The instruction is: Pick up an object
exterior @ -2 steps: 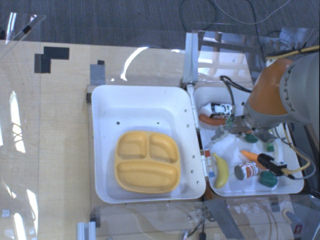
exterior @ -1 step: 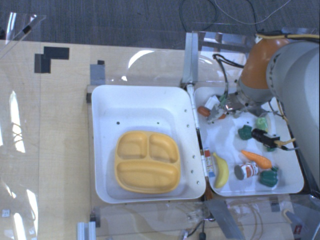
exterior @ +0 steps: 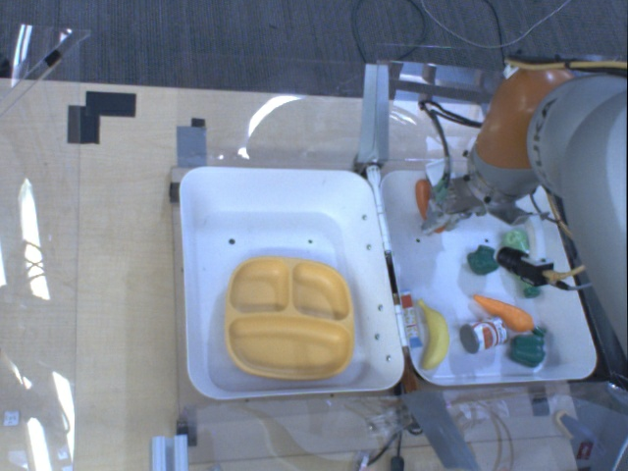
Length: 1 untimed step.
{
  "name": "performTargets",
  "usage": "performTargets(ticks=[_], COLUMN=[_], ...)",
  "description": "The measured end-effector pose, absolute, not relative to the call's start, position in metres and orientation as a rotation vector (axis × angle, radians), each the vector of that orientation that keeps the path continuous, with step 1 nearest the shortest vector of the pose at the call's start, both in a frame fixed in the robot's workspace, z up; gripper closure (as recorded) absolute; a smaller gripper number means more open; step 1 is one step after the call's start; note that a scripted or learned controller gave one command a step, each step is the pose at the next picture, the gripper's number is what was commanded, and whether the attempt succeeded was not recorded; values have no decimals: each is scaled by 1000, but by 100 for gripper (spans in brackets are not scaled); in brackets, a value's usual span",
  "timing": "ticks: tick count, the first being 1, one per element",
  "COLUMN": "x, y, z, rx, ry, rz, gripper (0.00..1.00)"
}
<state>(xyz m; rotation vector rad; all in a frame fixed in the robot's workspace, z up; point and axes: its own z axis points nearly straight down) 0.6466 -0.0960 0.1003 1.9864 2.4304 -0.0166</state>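
Observation:
My gripper is low over the far left corner of the right bin, with the arm reaching in from the right. An orange-red piece lies right beside it, against the bin's left wall. Whether the piece is between the gripper's tips is hidden. Further forward in the same bin lie a banana, a carrot, a small can on its side, and three green pieces.
The left bin holds a yellow divided tray in its front half. A ridge separates the two bins. The arm's bulk covers the right bin's far right corner.

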Motion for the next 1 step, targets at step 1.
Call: performTargets(ticks=[1], x=[671], y=[-70], z=[206], rx=[2033], ry=[2385], rz=[8], gripper=[100])
